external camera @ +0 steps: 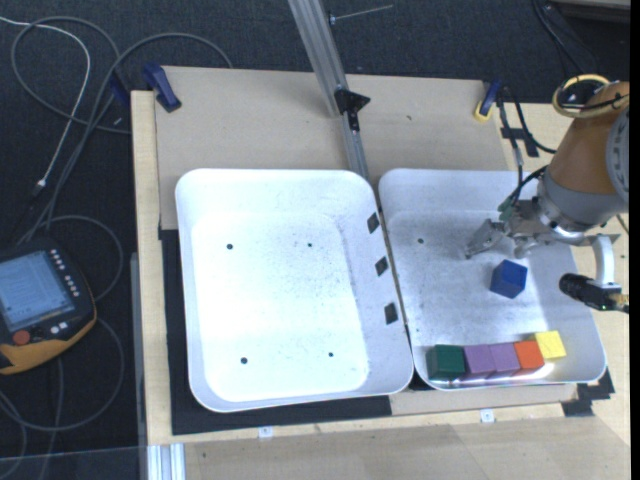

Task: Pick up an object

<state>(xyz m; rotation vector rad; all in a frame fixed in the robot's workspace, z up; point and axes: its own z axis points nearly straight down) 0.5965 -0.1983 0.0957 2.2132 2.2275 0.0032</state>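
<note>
Approach step: two-finger metal gripper spread open, empty; small blue plastic cube just below-right. Next: shift over cube, descend, close.

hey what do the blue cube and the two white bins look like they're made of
Blue cube: probably painted wood or hard plastic; flat matte faces, crisp edges, uniform colour. White bins, left and right: likely moulded plastic; smooth rounded rims, glossy sheen, scuffed speckled floors.

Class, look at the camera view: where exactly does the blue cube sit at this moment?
The blue cube lies in the right-hand bin, on its right half, just below the hand and above the row of coloured blocks along the bin's near edge.
</note>
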